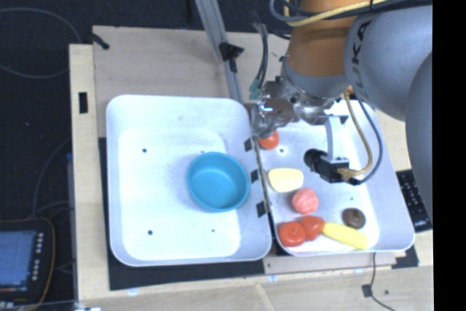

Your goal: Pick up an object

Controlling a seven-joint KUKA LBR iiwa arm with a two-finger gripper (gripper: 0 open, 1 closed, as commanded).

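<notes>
Gripper (266,129) poised directly above a small orange-red object (269,141) at the right bin's (386,229) left wall; jaw state cannot be told.

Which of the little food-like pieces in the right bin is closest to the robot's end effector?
The small orange-red round piece, right under the end effector at the bin's upper left. The yellow, pink and red pieces lie farther down.

Both bins (131,156) white plastic, smooth, slight sheen. Blue bowl (217,182) glossy plastic. Desk (160,58) pale wood, matt. Arm shell (397,47) grey, smooth, satin; orange band (328,18) glossy. Slanted rail (207,11) bare metal. Yellow piece (346,235) and red piece (293,232) look smooth plastic.
</notes>
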